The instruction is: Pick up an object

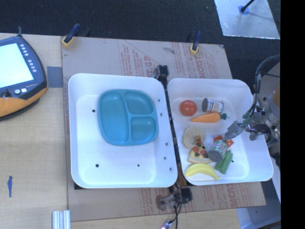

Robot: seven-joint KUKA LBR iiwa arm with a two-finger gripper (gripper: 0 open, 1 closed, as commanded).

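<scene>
Banana [201, 171]: lay nearest the viewer, below-left of the fingers, long axis along the bin's front wall.
Cucumber [224, 161]: just below the fingers, tilted, beside a can [218, 150].
Fingers [237, 129]: over the right bin [259, 163], slightly parted, holding nothing; open floor beneath.
Carrot [208, 119]: left of the fingers, lying crosswise, tip leftward.
Tomato [188, 108]: farther left.

arm [269, 99]: cut off at right edge | claw [237, 129]: finger gap unclear
</scene>
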